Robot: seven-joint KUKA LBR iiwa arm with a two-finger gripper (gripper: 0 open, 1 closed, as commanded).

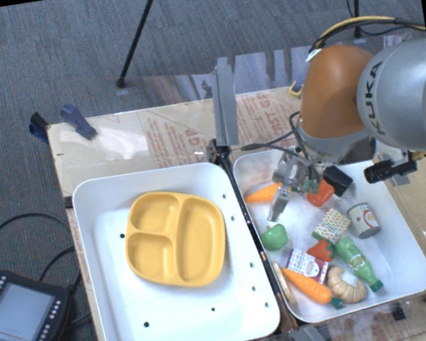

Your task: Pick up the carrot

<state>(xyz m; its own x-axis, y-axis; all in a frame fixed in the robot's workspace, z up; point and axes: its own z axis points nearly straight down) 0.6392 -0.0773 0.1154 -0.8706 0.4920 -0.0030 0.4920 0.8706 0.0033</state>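
Observation:
An orange carrot [308, 286] with a green end lies at the front of the right bin [402, 211], beside a purple packet [300, 263]. A second orange, carrot-like piece [261, 195] rests near that bin's back left wall. My gripper [285, 191] hangs low over the back left of the right bin, just right of this orange piece and above a green fruit [273, 236]. Nothing can be seen held in it.
The right bin also holds a red-orange item [319, 193], a checkered box [331, 224], a small can [362, 219], a green bottle [356, 263] and a bread piece [346, 286]. A yellow divided plate [177, 238] lies in the left bin [114, 304].

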